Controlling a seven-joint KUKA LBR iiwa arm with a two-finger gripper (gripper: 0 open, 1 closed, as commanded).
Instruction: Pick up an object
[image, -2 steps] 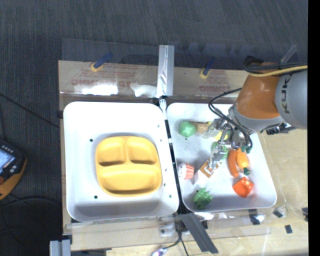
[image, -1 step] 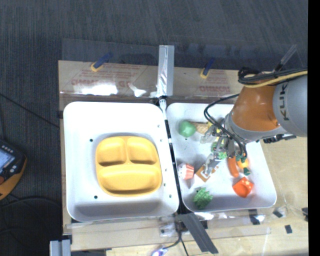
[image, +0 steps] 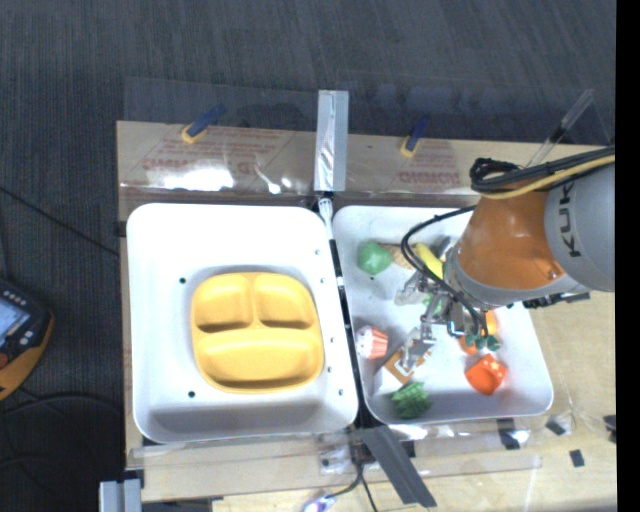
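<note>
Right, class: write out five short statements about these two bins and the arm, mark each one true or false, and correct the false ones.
1. The yellow tray lies in the left bin. True.
2. The yellow tray has one single compartment. False: it has three, two small ones above a long one.
3. The arm is over the right bin. True.
4. The orange toy sits in the left bin. False: it sits in the right bin, near that bin's lower right corner.
5. The green ball lies in the upper left part of the right bin. True.
</note>
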